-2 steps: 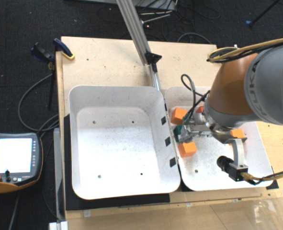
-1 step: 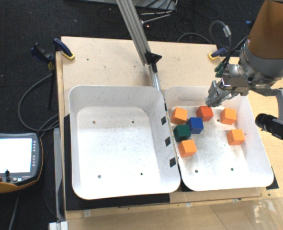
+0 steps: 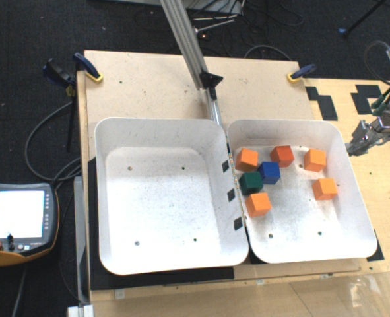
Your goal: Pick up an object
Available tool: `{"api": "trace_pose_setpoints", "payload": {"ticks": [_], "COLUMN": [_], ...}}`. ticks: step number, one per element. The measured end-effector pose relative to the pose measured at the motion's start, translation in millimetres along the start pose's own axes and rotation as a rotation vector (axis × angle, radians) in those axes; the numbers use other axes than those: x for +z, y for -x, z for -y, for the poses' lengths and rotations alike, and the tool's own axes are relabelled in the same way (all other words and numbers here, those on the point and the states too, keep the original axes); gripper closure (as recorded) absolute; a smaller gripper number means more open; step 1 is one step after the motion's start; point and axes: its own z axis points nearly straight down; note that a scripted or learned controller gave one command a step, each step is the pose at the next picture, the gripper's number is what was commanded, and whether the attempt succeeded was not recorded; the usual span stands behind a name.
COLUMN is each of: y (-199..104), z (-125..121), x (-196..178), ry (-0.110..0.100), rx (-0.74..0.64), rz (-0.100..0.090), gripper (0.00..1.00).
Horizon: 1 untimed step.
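Gripper [image 3: 361, 140] sits at the far right edge of view, just outside the right bin's [image 3: 353, 197] right wall, above the tabletop [image 3: 155, 84]; it's small, blurred and partly cut off by the frame, so can't tell if jaws are apart or together, and nothing visible between them. Right bin holds all the blocks, bunched in its far-left half: orange block [image 3: 247, 158] near the divider, green block [image 3: 251, 181] just nearer, touching or almost touching the blue block [image 3: 269, 172], w/ another orange block [image 3: 282, 154] just beyond the blue. A third orange block [image 3: 258, 203] lies just near the green one. Two more sit apart on the right side: orange block [image 3: 315, 159] toward the far wall, orange block [image 3: 325, 188] nearer, both w/ open floor round them. Near half of right bin is bare floor, plenty of room. Left bin [image 3: 109, 190] shows only speckled floor. Grey pole [image 3: 185, 35] slants down from the far edge to where the bins meet. Teach pendant [image 3: 20, 223] lies off the tabletop at left, partly cut by the frame.
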Motion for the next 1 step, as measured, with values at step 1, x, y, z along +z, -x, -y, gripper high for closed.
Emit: {"api": "trace_pose_setpoints", "payload": {"ticks": [1], "y": [-67.2], "z": [11.3], "x": [24.0], "ry": [-0.005], "rx": [-0.016], "rz": [-0.006], "gripper": [1.0]}}
